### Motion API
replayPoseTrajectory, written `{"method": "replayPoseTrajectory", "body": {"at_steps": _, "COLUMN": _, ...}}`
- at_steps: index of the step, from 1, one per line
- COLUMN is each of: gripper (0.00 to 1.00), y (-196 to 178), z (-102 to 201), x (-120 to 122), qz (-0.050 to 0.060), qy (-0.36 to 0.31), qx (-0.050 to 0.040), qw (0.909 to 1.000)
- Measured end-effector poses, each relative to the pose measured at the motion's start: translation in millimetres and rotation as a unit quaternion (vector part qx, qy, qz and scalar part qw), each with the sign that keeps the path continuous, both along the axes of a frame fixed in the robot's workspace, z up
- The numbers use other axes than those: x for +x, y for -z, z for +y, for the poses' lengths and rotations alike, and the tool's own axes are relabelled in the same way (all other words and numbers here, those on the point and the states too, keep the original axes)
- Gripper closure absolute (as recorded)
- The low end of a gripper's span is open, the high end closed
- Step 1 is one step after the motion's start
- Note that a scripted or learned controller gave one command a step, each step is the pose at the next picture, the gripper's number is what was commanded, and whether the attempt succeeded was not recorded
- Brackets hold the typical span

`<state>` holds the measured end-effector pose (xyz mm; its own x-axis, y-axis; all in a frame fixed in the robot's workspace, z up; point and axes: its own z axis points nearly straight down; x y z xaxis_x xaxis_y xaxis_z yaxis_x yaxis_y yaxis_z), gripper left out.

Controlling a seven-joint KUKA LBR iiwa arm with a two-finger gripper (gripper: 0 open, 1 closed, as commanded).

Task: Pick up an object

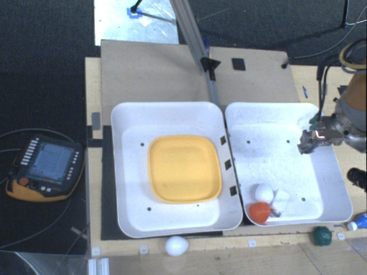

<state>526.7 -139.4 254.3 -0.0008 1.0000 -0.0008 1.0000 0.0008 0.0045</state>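
Observation:
A yellow square plate (185, 168) lies in the left bin (123, 171). In the right bin (275, 125), near its front left corner, sit a white ball (264, 193), a red-orange round object (260, 212) and a small white piece (281, 200), all close together. My gripper (309, 141) hangs at the right bin's right side, well behind and to the right of that cluster. Nothing shows between its tips.
A white egg-like object (176, 246) lies on the bench in front of the left bin. A dark green ball (321, 235) and a blue-capped item (358, 223) rest at the front right. A teach pendant (46, 172) sits far left. A grey pole (192, 30) slants behind the bins.

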Motion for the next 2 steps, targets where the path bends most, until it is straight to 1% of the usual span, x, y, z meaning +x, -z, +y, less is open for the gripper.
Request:
{"method": "replayPoseTrajectory", "body": {"at_steps": 1, "gripper": 1.0, "y": 4, "z": 60, "x": 0, "qz": 0.002, "qy": -0.002, "qx": 0.0009, "qw": 1.0}}
{"method": "replayPoseTrajectory", "body": {"at_steps": 2, "gripper": 1.0, "y": 16, "z": 110, "x": -2, "qz": 0.002, "qy": -0.001, "qx": 0.0008, "qw": 1.0}}
